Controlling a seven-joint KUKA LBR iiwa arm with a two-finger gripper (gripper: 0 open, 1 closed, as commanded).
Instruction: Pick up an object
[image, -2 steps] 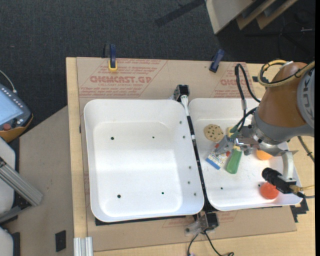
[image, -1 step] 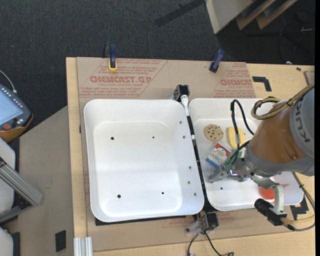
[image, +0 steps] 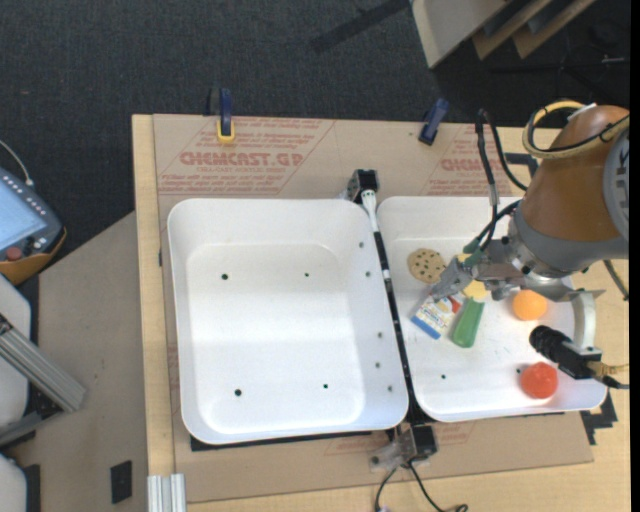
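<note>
The left bin (image: 270, 320) sits on the tabletop (image: 160, 300) with nothing but bare white floor showing. In the right bin (image: 470, 400), from left to right, lie a round speckled cookie (image: 425, 264), a small blue-and-white packet (image: 432, 318), a green bottle (image: 466, 322), an orange ball (image: 530, 305) and, near the front edge, a red ball (image: 539, 381). The pincer (image: 455, 283) hangs just above the packet and the bottle's upper end. The bottle looks the likeliest target: it lies directly below and slightly right of the pincer, long axis running near-to-far with a slight tilt. Whether the pincer is parted or closed, I cannot tell; nothing is visibly held.
</note>
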